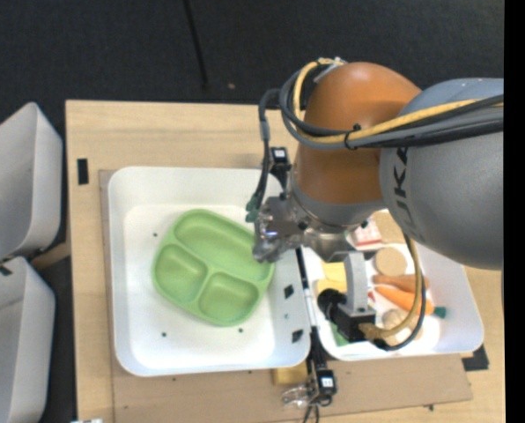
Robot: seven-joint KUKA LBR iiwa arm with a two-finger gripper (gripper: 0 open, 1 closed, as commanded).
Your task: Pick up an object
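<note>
Your gripper (264,236) sat right at the right edge of the green divided plate (210,268), which lay flat in the left bin (126,324). Honestly couldn't tell you anything about its grip, since the wrist blocked it.

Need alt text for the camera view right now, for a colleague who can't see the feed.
The grey and orange arm reaches over two white bins, its gripper low at the right edge of a green divided plate in the left bin. The right bin holds an orange carrot and other small items.
</note>
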